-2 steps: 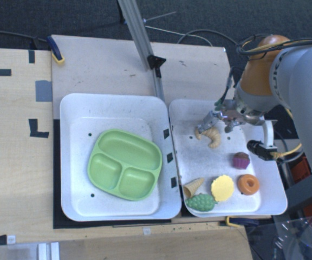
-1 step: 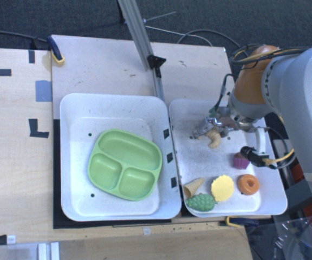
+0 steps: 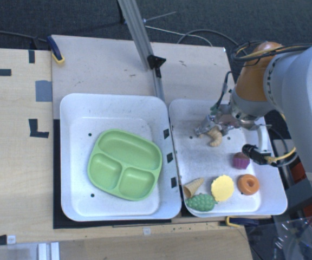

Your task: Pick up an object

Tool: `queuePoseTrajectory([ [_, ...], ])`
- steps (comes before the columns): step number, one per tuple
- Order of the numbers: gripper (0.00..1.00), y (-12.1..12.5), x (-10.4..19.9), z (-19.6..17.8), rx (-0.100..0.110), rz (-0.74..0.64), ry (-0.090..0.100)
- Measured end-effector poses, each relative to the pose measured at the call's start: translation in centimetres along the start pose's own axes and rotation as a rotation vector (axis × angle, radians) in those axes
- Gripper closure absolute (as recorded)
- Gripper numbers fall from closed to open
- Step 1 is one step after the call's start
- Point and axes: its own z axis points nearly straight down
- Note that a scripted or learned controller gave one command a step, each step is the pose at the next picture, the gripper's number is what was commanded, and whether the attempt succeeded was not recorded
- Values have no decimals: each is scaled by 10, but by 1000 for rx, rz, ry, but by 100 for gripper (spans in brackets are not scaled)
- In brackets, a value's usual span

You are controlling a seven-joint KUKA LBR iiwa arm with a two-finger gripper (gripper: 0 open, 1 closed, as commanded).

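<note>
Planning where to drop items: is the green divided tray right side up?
Yes, the green divided tray lies right side up: three hollow compartments face the camera.

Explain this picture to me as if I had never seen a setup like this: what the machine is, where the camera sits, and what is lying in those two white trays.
The picture is taken from a single camera fixed above a bench, looking down at a slant. The big grey shape with an orange band on the right is a robot arm. At its end is a two-finger gripper, the metal part reaching down into the right bin. It sits right at a small tan object, but the view is too blurred to tell whether it has hold of it.

The left bin contains a green divided plate. Toy foods lie along the right bin's near side: a tan cone, a bumpy green piece, a yellow round piece, an orange ring and a small purple piece.
</note>
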Motion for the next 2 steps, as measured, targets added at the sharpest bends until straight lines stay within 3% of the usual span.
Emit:
queuePoseTrajectory([
  [2, 100, -10, 4, -100, -6, 2, 0],
])
